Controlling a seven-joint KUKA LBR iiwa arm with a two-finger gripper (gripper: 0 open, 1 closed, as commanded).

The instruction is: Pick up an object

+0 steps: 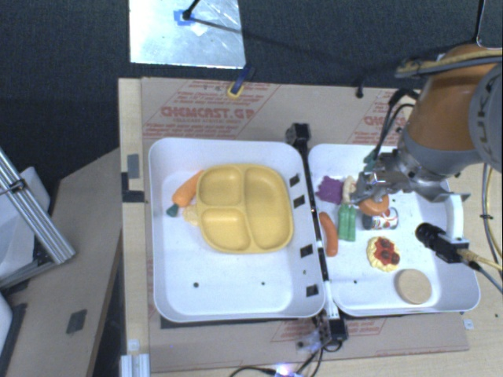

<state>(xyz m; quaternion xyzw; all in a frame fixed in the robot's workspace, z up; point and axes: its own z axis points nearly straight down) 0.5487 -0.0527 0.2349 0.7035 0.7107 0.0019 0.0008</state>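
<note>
**Tool low over the right bin's toys**

Camera view: the tool (pixel 369 188) hangs just above an orange toy (pixel 377 206) in the right bin (pixel 464 289), beside a green piece (pixel 346 221). Grip state: cannot tell. The toy looks light, stiff and slippery; take it across its middle.

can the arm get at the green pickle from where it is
Probably yes: the pickle lies uncovered in the right bin, just below the pincer, though the sausage lies close on its left.
</note>
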